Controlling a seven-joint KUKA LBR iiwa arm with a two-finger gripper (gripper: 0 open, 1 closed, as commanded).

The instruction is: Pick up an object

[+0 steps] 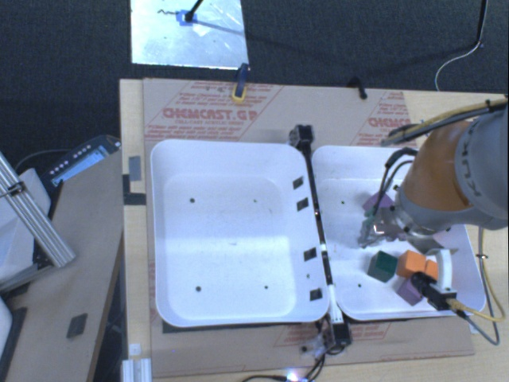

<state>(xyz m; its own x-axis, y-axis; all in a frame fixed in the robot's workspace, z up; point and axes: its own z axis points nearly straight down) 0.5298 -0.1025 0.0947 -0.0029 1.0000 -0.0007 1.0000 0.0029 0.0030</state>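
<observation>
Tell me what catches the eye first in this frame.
The grey arm with its orange band reaches over the right bin, its tool low inside. Just below it sit a dark green block, an orange block and a purple block, clustered together. The left bin lies alongside.

Two bins side by side: left bin (231, 237), right bin (342, 293). Blocks (402, 273) lie in right bin's near-right part, w/ gripper (374, 233) just left of them.

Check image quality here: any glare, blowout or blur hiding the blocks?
Camera view: left bin floor blown out near white; metal sheet at top glares; whole frame soft. Green block and orange block stay readable; gripper is blurry under the arm.
</observation>
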